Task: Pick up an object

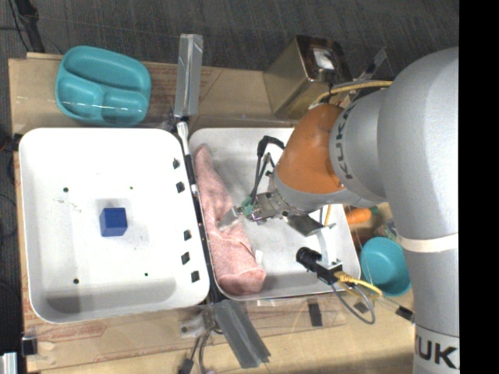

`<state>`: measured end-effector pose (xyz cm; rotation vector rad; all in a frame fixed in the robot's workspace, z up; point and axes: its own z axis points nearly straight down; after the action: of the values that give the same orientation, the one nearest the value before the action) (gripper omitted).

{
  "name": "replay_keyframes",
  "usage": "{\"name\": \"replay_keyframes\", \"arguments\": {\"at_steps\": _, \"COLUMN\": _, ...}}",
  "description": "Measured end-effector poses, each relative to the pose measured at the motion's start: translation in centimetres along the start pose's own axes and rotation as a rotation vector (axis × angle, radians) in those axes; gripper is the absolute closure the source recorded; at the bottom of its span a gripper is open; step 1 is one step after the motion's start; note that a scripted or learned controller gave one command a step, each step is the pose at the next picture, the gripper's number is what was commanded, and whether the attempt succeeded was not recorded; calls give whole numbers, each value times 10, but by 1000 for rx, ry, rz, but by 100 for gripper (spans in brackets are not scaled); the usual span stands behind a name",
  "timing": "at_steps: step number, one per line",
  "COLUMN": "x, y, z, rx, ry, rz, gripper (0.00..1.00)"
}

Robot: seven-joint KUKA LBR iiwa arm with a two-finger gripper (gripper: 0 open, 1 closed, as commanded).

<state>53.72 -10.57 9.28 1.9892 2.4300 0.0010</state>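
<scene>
Bench (234, 92) | gripper (242, 213) over pink cloth (226, 240), right bin (234, 142)

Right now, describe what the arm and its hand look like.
The bulky, rounded grey metal arm has a glossy orange band above the wrist and dark "KUKA" lettering. Thin black and yellow cables loop near the small metallic hand.

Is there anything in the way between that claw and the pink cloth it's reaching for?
Nothing visible. The gripper sits low in the right bin, right beside the pink cloth, with only bare bin floor between them.
</scene>
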Motion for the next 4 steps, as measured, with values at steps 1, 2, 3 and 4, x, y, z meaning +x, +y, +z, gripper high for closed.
{"name": "replay_keyframes", "arguments": {"at_steps": 1, "x": -8, "y": 53, "z": 0, "rx": 1, "ry": 0, "rz": -57, "gripper": 0}}
{"name": "replay_keyframes", "arguments": {"at_steps": 2, "x": 5, "y": 18, "z": 0, "rx": 0, "ry": -1, "rz": -141, "gripper": 0}}
{"name": "replay_keyframes", "arguments": {"at_steps": 3, "x": 13, "y": -58, "z": -1, "rx": -1, "ry": 0, "rz": -187, "gripper": 0}}
{"name": "replay_keyframes", "arguments": {"at_steps": 4, "x": 0, "y": 6, "z": 0, "rx": -1, "ry": 0, "rz": -191, "gripper": 0}}
